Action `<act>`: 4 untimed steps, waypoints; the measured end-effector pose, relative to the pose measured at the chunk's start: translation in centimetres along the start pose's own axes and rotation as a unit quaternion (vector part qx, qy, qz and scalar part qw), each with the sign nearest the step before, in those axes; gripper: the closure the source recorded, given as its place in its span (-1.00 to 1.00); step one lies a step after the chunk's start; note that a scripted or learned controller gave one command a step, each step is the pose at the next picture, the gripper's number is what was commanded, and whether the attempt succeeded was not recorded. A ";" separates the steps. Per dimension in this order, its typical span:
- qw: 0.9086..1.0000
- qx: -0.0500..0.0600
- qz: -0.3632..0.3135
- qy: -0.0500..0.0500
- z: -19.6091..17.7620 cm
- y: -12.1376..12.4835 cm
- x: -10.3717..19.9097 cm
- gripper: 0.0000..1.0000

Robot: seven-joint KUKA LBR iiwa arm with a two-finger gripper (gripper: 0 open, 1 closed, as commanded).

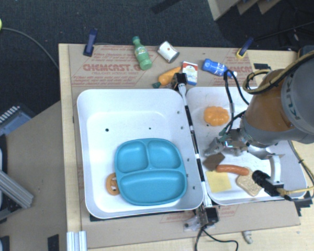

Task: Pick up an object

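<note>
The arm (282, 109) reaches in over the right bin (298, 179), 1 of 2 white bins on the bench. The gripper (220, 145) sits low over that bin's left half, close to the divider between the bins. Whether anything is held cannot be told from this view.

Positions relative to the gripper:
- A dark brown piece (213, 162) lies just below it, possibly touching; contact cannot be confirmed.
- A red sausage (232, 169) lies just beyond the brown piece, toward the near edge.
- A yellow cheese slice (219, 182) lies nearer the bin's front wall, just beside the sausage.
- A tan bread-like piece (248, 185) lies to the front right.
- An orange round item (216, 115) lies behind the gripper, apart from it.

In the left bin (94, 114), well apart to the gripper's left, rests a blue 3-compartment plate (149, 170), with a small brown pretzel (112, 184) touching its left edge.

Behind both bins, on the bench, lie a green bottle (142, 53), a white can (168, 52), a small carton (189, 72) and a blue can (215, 67).
</note>
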State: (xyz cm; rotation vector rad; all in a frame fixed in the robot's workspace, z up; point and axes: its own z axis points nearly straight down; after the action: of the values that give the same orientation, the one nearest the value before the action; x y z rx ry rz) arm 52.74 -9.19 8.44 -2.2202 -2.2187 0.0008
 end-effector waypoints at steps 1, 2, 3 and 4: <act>1.000 0.000 0.000 0.000 0.0 -1.2 0.1 -1.00; 1.000 -0.001 -0.001 -0.001 0.0 3.3 0.0 -1.00; 1.000 -0.002 -0.001 -0.001 -0.1 11.1 -2.2 -1.00; 1.000 -0.002 -0.001 -0.002 -1.2 11.2 -2.2 1.00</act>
State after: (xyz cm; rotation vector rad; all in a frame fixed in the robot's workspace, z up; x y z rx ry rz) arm 63.90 -11.44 9.57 -2.2216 -2.2265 0.0005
